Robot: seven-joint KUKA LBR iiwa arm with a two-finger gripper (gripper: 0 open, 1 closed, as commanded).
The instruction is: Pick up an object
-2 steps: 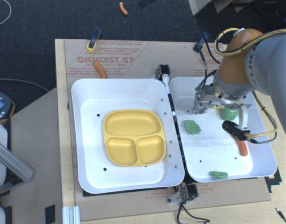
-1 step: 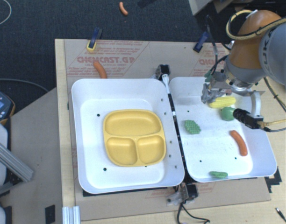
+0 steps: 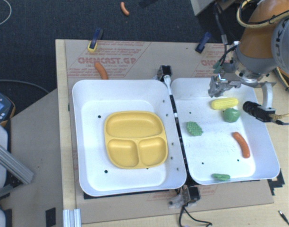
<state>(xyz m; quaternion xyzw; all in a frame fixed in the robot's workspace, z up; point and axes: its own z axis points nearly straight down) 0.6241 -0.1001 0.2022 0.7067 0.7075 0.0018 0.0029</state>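
Observation:
The right bin (image 3: 258,167) holds a yellow corn cob (image 3: 224,103), a green pepper (image 3: 231,114) just below it, a green broccoli piece (image 3: 194,128), an orange sausage (image 3: 241,144) and a small green bean pod (image 3: 221,176) near the front wall. My gripper (image 3: 219,87) hangs over the bin's back part, just above and left of the corn cob. Nothing shows between its fingers.
The left bin (image 3: 83,126) bears a yellow three-compartment plate (image 3: 135,139). An orange sausage (image 3: 101,70) lies on the cardboard behind the left bin, another (image 3: 124,8) on the dark floor. Blue clamps (image 3: 94,39) hold the board's back edge. A black camera arm (image 3: 259,111) juts over the right bin.

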